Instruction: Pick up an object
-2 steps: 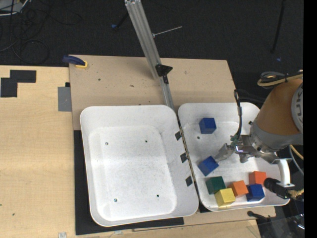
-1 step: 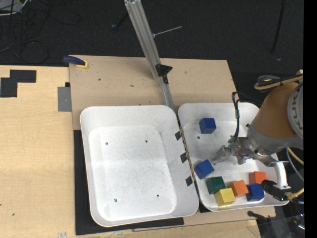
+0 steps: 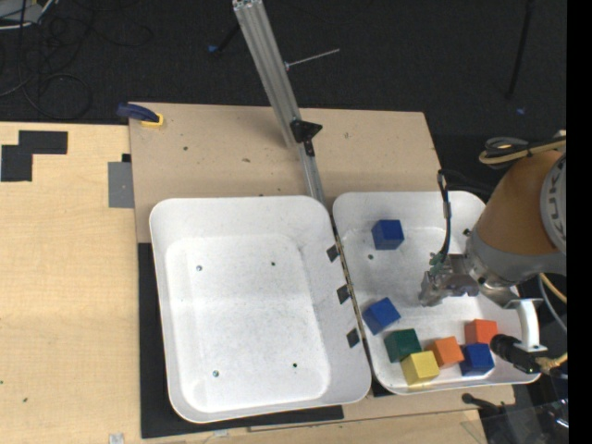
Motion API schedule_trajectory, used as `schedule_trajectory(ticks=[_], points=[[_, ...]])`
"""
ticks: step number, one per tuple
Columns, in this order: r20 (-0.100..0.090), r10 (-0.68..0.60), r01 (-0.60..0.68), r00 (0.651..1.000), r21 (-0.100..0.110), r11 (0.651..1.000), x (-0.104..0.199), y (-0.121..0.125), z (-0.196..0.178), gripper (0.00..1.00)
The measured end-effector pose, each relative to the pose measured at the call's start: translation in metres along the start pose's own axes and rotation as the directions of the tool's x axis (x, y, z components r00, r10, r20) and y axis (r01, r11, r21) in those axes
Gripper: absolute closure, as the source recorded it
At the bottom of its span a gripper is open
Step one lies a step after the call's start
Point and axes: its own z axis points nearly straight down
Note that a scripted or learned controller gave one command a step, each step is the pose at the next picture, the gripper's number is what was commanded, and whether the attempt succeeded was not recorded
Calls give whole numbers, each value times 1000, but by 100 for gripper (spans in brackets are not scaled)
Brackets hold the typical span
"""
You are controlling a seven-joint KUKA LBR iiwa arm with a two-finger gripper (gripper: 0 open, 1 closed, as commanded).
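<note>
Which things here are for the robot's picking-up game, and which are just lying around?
For the job:
gripper
blue block at the back
blue block by the divider
green block
yellow block
orange block
red block
blue block at the front
right bin

Just lying about:
left bin
metal rail
clamp

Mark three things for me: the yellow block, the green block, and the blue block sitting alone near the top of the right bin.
yellow block (image 3: 421, 366), camera view, top face.
green block (image 3: 401, 343), camera view, top face.
lone blue block (image 3: 388, 233), camera view, top face.
</note>
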Motion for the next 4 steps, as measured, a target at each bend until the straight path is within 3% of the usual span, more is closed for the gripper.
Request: schedule_trajectory(ticks=[1,3,4], points=[[3,-2,2,1000,-8,1000,-6,-4,-61,100],[3,-9,9,1000,-8,1000,-16,-3,-146,100],[-1,-14,14,1000,-3,1000,45,0,-145,100]])
